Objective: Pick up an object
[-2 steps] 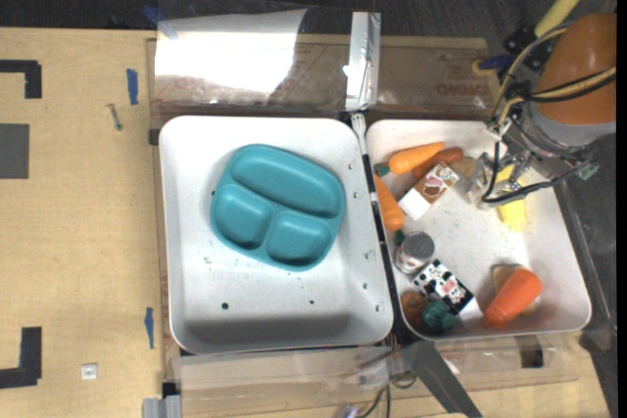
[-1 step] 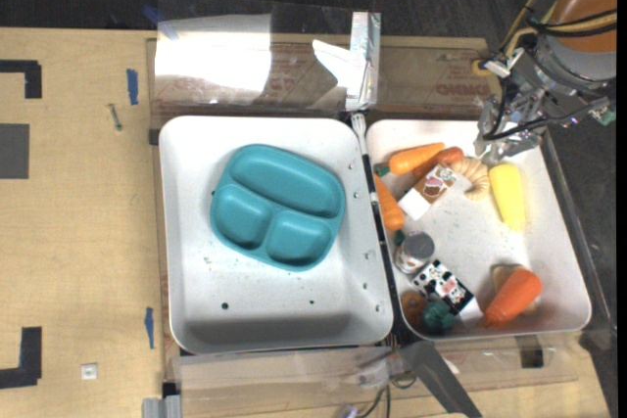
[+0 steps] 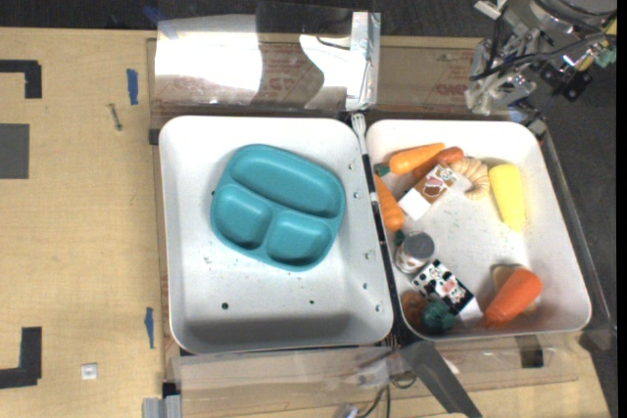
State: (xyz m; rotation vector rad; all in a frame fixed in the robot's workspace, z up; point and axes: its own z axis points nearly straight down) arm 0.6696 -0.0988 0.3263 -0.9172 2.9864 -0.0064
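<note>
gripper (image 3: 500, 88): above right bin's (image 3: 560, 210) far rim, grasp state: cannot tell
risk: crowded carrot (image 3: 416, 158) and corn (image 3: 506, 194) invite a glancing miss

A teal divided tray (image 3: 278, 205) lies in the left bin (image 3: 186, 308).
</note>
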